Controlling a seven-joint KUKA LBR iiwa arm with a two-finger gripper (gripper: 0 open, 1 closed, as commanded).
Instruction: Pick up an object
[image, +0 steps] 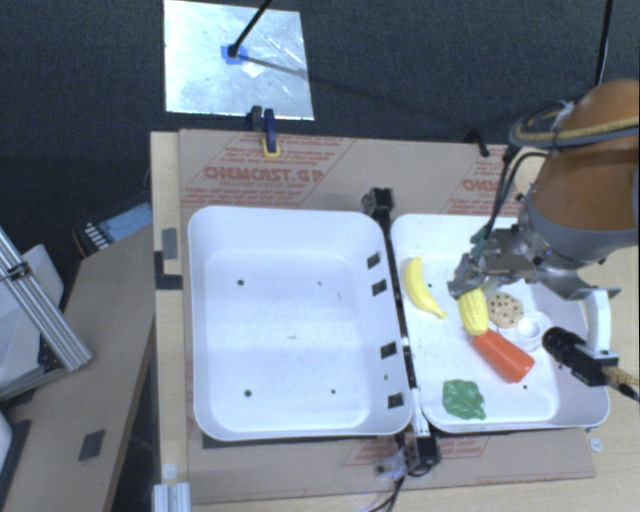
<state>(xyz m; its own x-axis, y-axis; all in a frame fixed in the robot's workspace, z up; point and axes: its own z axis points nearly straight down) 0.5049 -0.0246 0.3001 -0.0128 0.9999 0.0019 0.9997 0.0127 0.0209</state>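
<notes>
I see the gripper (470, 282) low over the corn (473, 311) in the right bin (575, 405); jaws' state I cannot tell. Corn looks light, rigid, slick; I'd grip across its middle.

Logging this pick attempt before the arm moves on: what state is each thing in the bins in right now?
banana: lying flat in the right bin, untouched.
corn cob: lying in the right bin, directly below the gripper.
cookie: flat beside the corn cob.
carrot: lying on its side.
green leafy piece: lying flat near the front wall.
gripper: low over the corn cob.
</notes>
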